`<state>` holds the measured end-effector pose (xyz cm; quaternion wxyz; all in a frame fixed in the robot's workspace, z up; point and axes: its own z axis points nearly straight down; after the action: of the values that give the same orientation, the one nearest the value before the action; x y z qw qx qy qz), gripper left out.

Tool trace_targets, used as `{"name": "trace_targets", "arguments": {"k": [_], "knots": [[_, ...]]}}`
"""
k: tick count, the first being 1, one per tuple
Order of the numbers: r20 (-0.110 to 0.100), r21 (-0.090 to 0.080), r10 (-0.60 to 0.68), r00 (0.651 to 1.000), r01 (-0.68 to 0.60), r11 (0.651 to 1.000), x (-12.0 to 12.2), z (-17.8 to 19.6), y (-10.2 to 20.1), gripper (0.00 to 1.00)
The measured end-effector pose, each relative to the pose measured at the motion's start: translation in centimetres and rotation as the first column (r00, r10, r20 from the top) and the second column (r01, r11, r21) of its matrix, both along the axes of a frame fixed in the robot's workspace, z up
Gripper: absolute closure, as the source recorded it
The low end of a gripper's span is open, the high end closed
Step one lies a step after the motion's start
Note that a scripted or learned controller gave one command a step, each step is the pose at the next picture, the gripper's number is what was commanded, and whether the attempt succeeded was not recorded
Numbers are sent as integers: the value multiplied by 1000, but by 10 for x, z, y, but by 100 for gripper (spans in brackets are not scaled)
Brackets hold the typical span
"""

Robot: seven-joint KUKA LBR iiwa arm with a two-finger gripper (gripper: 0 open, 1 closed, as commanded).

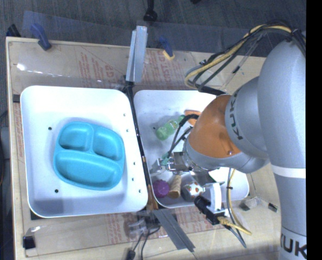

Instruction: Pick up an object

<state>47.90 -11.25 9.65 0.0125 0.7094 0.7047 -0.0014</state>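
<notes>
We judge ourselves at the reach-in step, the gripper (169, 164) low in the right bin (144, 104) near the purple ball (161, 188). We cannot tell how the jaws stand; next we need a sure close, then a lift.

Bench (69, 56) with two white bins (36, 145)

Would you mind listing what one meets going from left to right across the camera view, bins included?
Left white bin → blue divided tray inside it → right white bin → purple object → arm's orange band → grey arm. The small items under the arm overlap too much to order.
</notes>
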Motion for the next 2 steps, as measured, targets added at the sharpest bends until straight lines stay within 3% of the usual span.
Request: {"name": "trace_targets", "arguments": {"k": [1,2], "knots": [[-12,12,9,1000,-9,1000,-1,8,4,100],[-16,20,12,1000,-12,1000,-2,-5,-43,100]]}}
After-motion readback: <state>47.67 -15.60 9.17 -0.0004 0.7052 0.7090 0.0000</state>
